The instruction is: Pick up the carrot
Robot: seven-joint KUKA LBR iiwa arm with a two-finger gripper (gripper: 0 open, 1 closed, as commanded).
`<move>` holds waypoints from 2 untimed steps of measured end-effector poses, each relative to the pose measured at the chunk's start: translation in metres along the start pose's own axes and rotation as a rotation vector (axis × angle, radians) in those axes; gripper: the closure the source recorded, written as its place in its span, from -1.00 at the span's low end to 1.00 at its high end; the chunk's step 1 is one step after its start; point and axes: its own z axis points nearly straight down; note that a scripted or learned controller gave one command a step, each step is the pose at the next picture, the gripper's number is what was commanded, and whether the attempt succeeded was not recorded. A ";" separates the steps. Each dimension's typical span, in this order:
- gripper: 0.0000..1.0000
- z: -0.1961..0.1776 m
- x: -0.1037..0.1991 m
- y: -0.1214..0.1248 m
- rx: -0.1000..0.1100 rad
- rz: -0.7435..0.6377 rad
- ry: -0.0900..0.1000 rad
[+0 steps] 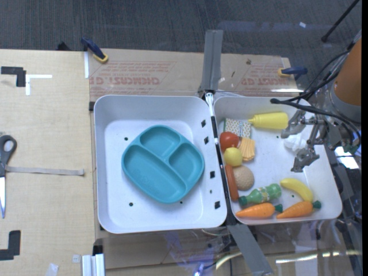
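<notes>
while end effector point(303, 147) hovers, carrot point(256, 211) beside banana point(296, 188)

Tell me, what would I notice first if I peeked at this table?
Probably the big blue plate with three sections, lying alone in the left bin. Next, the pile of toy food in the right bin: two carrots along the near edge, a banana and a yellow bottle. The gripper hangs over that bin's right side.

cam: single, fixed overhead | faces down at slant | covers left bin point(103, 154) and right bin point(330, 171)
</notes>
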 end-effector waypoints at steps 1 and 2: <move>-1.00 0.072 -0.036 0.031 0.000 -0.208 0.000; -1.00 0.145 -0.020 0.045 0.001 -0.309 0.000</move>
